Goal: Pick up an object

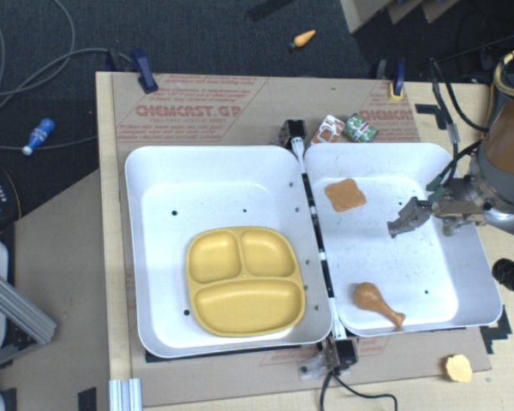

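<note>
Camera view, single overhead slanted frame.

The table [120, 229] carried two white bins side by side on a brown board printed with red lettering. The left bin [154, 195] held a yellow plate [244, 281] with three compartments, lying flat toward the bin's near half. The right bin [437, 289] held two items: a flat brown patty [345, 195] near the far left corner, and a drumstick [377, 303] near the front edge, its thin end pointing right. The two lay well apart from each other.

The arm [505, 144] entered from the right, over the right bin's right edge. The tool [407, 221] hung over the middle of the right bin, right of the patty and above the drumstick in the frame, touching neither as far as could be seen. Nothing was visible between the fingers. Whether the fingers were spread or closed: cannot tell, dark parts overlapped at this angle.

Off the bins: a small pile of wrappers [347, 128] on the board just behind the right bin; a yellow lump [457, 367] on the table near the front right corner; blue clamps [142, 69] at the board's far edge. On the dark floor, a blue bottle [39, 134] at left and a small orange item [303, 38] at top.
</note>
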{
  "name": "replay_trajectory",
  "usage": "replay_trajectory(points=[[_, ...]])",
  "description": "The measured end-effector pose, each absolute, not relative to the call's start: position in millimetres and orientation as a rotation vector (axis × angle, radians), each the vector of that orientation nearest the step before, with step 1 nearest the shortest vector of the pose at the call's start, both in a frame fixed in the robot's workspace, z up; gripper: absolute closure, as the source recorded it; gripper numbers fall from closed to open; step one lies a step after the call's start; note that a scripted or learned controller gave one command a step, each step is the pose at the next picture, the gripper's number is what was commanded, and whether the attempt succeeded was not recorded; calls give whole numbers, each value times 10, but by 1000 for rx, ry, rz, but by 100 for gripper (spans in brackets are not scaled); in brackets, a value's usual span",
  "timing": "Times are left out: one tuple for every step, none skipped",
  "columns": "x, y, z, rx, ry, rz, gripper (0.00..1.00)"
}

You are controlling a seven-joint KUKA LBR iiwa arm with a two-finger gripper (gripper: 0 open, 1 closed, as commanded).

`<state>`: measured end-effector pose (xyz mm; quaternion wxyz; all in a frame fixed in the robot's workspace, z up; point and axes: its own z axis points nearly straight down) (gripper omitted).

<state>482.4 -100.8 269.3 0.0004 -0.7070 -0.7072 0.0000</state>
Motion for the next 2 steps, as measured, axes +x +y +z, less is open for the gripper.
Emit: replay_trajectory(points=[[5564,-862,1793,-2216,-2223,2,0],[6266,-969,787,-2219,-2225,1,0]])
